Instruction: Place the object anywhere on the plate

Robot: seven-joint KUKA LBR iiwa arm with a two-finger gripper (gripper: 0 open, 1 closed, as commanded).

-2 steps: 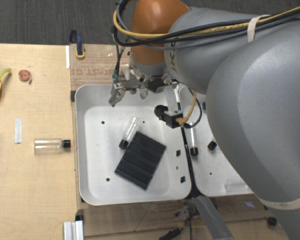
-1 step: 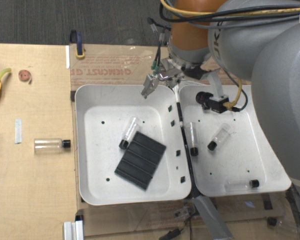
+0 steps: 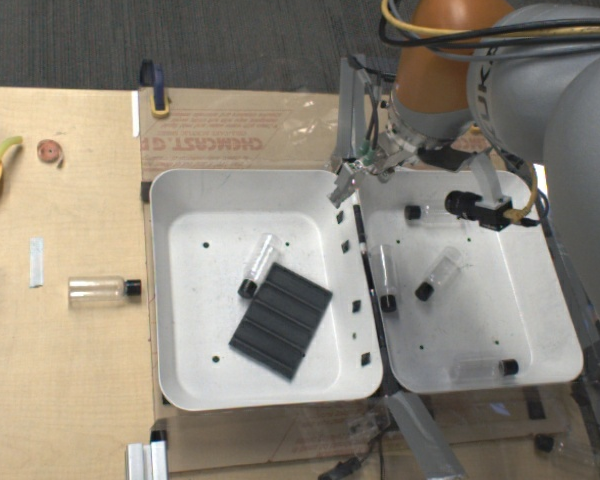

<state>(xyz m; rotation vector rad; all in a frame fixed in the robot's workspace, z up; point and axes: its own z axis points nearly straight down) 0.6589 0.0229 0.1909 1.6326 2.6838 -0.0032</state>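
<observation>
Cardboard (image 3: 220, 133) behind the bins has red mirrored print, roughly "CHEMCAST". The gripper (image 3: 345, 183) hangs over the seam between the bins; can't tell its jaw state. A clear vial (image 3: 258, 266) touches the ridged black plate (image 3: 281, 322) in the left bin (image 3: 180, 368). More vials lie in the right bin (image 3: 540, 358).

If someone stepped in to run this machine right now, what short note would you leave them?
Gripper: hangs over the rim between the two bins, nothing seen in it.
Left bin: the dark ridged plate, with a clear vial touching its upper edge.
Right bin: three more vials, one by the divider, one mid-bin, one near the front.
Done: nothing is on the plate yet.
Left: pick one vial, set it on the plate.
</observation>
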